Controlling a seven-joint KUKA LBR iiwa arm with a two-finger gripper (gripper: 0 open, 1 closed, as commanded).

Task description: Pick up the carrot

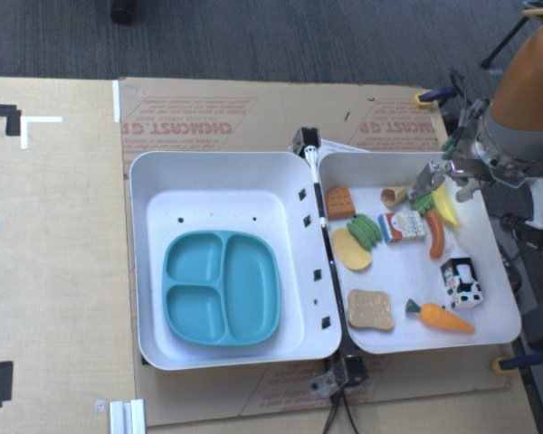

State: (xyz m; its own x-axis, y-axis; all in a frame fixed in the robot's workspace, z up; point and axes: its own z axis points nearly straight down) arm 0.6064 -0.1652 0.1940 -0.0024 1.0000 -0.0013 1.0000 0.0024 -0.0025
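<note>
The approach has barely begun: the gripper (432, 181) hangs at the right bin's (498, 242) far edge, grip state untellable. Next it must cross to the carrot (443, 317) near the front corner.

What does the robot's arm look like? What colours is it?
The arm comes in from the right. Its big rounded part is orange, and below that sits a grey ring at the wrist. The gripper at the end is made of grey and silvery metal, with thin finger pieces and small dark parts. It looks blocky, and its finer details are too blurry to make out.
</note>
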